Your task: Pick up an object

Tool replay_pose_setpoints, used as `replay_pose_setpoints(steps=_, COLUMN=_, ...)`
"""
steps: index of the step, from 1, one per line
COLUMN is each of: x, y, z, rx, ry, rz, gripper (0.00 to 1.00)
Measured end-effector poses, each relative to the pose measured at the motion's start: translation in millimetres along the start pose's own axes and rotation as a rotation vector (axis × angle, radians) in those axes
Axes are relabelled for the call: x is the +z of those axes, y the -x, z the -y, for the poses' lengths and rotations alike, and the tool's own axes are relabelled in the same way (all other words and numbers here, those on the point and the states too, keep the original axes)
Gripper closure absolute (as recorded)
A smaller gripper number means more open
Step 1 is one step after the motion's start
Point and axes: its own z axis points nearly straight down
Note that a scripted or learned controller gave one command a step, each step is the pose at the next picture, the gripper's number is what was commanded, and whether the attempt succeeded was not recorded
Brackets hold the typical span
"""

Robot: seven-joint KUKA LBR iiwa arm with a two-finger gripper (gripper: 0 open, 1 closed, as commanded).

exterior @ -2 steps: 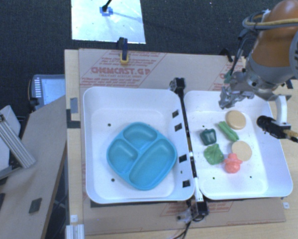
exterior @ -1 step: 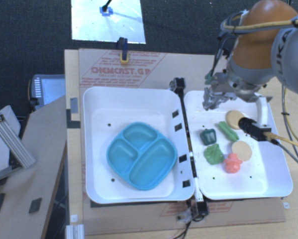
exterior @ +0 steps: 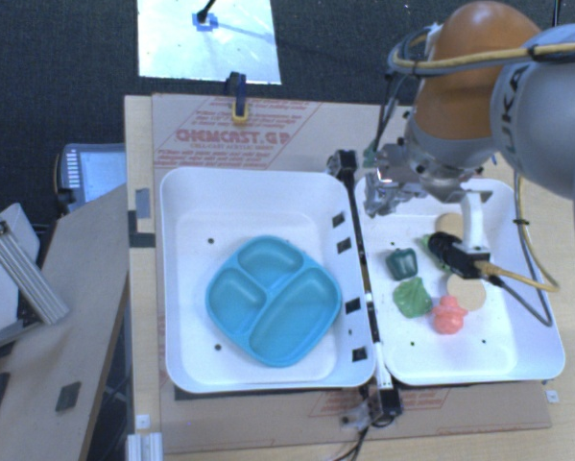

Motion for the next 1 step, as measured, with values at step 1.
replay_pose_setpoints(steps=1, x=1.6, y=-54.4, z=7.7, rx=-0.002, ry=0.000, rz=-0.001, gripper=1.00)
